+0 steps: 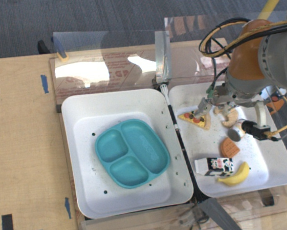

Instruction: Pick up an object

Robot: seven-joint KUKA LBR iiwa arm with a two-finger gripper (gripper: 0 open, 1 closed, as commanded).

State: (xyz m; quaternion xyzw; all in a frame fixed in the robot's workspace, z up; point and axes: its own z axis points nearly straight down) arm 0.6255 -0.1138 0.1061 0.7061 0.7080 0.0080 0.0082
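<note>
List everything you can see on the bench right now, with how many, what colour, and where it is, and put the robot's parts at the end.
Bins: two, white, side by side on the bench.
Divided plate: one, teal, three compartments, middle of the left bin.
Pizza slice toy: one, yellow with red, upper left of the right bin.
Banana: one, yellow, near the front of the right bin.
Small box: one, black and white, just left of the banana, right bin.
Orange piece: one, orange, centre of the right bin.
Tan piece: one, beige, under the arm in the right bin; what it is I cannot tell.
Arm: one, grey with an orange band, over the right bin.
Gripper: one, dark, low beside the pizza slice toy.
</note>
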